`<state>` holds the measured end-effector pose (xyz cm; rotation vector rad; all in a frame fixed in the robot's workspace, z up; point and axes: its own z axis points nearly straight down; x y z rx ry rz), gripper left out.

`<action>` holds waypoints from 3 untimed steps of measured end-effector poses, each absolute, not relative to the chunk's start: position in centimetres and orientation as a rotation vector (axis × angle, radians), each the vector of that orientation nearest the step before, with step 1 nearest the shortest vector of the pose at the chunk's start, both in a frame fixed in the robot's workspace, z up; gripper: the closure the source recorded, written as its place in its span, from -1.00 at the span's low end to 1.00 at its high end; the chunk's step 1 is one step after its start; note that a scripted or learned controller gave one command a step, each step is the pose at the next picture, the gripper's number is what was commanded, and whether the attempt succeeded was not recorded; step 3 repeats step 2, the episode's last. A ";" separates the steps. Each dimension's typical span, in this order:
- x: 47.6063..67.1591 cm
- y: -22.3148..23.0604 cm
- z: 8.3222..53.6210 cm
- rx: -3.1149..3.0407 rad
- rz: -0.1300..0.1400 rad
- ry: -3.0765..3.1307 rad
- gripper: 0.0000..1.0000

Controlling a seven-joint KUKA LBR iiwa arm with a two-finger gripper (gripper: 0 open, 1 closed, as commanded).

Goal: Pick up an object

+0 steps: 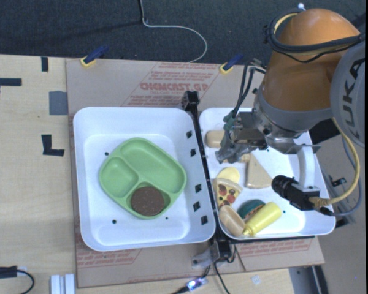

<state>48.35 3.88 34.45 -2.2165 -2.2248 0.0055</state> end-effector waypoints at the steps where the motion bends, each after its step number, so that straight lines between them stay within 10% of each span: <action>1: 48.4 9.0 40.7 -2.213 -0.007 -2.232 1.00; 3: 48.4 8.7 41.3 -2.217 0.005 -2.225 1.00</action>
